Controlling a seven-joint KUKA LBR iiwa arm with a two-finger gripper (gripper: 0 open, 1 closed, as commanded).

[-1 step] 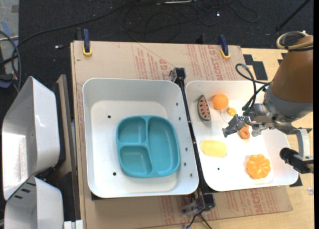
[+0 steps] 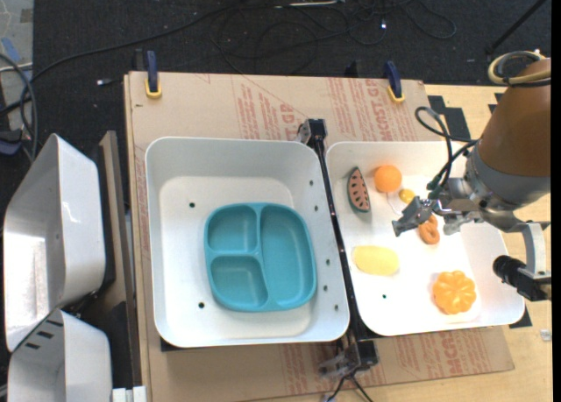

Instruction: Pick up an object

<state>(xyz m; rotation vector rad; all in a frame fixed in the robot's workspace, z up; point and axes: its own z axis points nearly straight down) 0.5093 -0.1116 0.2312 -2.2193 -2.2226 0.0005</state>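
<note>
The arm (image 2: 517, 142) reaches in from the right over the right bin (image 2: 500, 308), its orange band above the grey wrist. The pincer (image 2: 419, 216) points left, low over the bin's middle, just right of the bin's centre.

Working over brown cardboard-covered bench top (image 2: 263, 98); dark carpeted floor (image 2: 88, 15) lying beyond, black cables (image 2: 263, 28) trailing across it.

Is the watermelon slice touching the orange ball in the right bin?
Apart. The camera view shows bare white bin floor between the watermelon slice and the orange ball, which lies to its right.
</note>
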